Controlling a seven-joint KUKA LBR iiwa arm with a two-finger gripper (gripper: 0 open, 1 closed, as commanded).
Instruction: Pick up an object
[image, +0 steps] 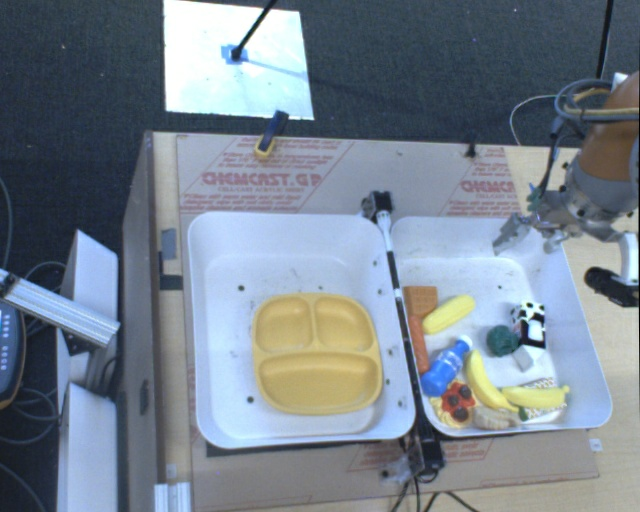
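We see the claw (528, 232) at the upper right of the frame, over the far edge of the right bin (590, 345), fingers spread apart, nothing between them. Objects crowd the right bin's lower half: yellow corn (448, 313), blue bottle (445, 366), bananas (508, 392), a green lump (503, 340), a black-and-white toy (530, 323). Left bin (215, 300) holds a yellow divided tray (316, 352).

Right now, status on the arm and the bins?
End effector open, holding nothing, above right bin's far edge. Toys piled at its near side. Yellow tray in left bin.
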